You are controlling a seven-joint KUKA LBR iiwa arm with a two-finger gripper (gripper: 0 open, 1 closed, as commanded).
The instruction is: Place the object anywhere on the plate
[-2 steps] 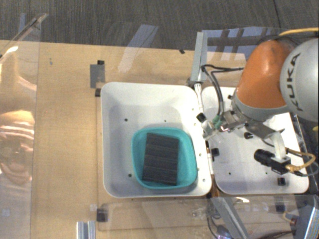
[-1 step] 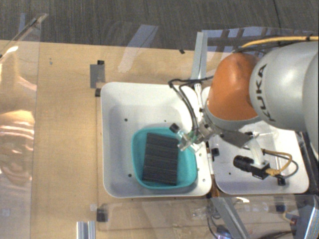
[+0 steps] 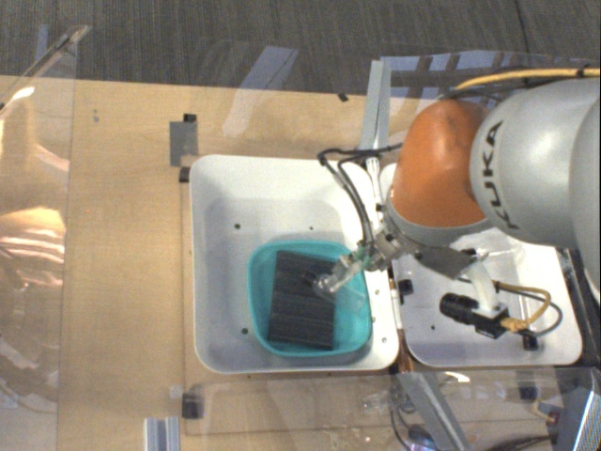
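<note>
A teal plate (image 3: 354,332) sits in the front part of the left white bin (image 3: 225,252). On it lies a dark, ridged rectangular object (image 3: 299,303), flat and covering much of the plate's middle. My gripper (image 3: 331,281) reaches down from the right and hangs at the object's upper right corner, over the plate. Whether it touches the object is unclear. The grey arm with its orange band (image 3: 441,167) covers the divide between the two bins.
The right white bin (image 3: 554,346) lies under the arm, with a black cylindrical part and a yellow cable (image 3: 488,315) over it. A metal bracket (image 3: 185,139) stands at the left bin's back left corner. Bare wooden bench spreads to the left.
</note>
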